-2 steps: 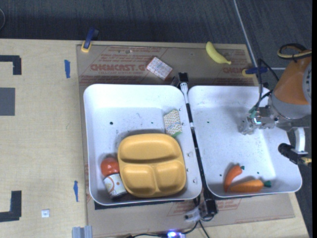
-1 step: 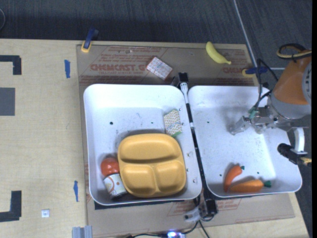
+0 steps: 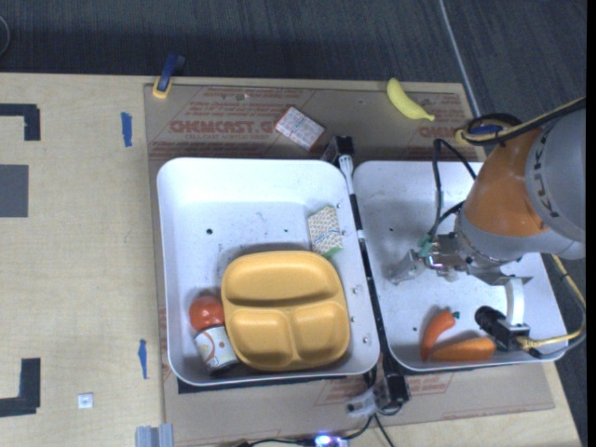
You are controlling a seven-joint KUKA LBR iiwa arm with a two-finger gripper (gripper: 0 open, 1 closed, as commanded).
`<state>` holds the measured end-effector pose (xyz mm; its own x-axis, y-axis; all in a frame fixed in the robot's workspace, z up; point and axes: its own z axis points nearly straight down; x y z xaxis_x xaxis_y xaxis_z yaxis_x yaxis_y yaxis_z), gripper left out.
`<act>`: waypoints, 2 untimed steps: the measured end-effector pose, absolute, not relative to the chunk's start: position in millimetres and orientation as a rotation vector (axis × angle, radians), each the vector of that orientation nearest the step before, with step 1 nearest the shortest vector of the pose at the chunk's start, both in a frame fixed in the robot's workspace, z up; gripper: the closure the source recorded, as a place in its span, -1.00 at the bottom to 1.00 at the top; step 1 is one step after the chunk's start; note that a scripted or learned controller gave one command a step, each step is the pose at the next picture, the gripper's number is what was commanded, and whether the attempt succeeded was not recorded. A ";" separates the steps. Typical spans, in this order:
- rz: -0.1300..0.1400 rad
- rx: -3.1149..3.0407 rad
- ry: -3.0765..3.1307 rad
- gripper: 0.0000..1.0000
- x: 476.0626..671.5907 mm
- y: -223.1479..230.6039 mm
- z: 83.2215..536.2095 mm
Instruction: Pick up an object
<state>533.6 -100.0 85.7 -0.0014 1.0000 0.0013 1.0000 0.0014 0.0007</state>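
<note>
My gripper [image 3: 408,268] hangs low over the middle of the right bin [image 3: 400,198], reaching in from the right on the grey and orange arm. Nothing shows in its grasp. Two orange carrot-like pieces lie at the bin's front: one [image 3: 438,329] tilted upright with a green tip, the other [image 3: 463,349] lying flat beside it. Both are a short way in front of the gripper and to its right. In the left bin [image 3: 186,203] sit a big yellow divided tray [image 3: 284,305], a red-orange round thing [image 3: 206,313], a small patterned can [image 3: 215,346] and a patterned packet [image 3: 324,228].
Beyond the bins, a yellow banana [image 3: 408,101] and a patterned card [image 3: 298,127] lie on the cardboard. A blue clamp [image 3: 168,74] sits at its far left corner. A black divider bar [image 3: 358,240] runs between the bins.
</note>
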 end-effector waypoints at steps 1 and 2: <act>-0.003 -2.224 -2.223 -1.00 480.3 -100.7 85.9; -0.007 -2.226 -2.225 1.00 481.7 -100.4 96.0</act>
<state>481.7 -100.4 96.0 0.0006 1.0000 -0.0005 1.0000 -0.0006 0.0070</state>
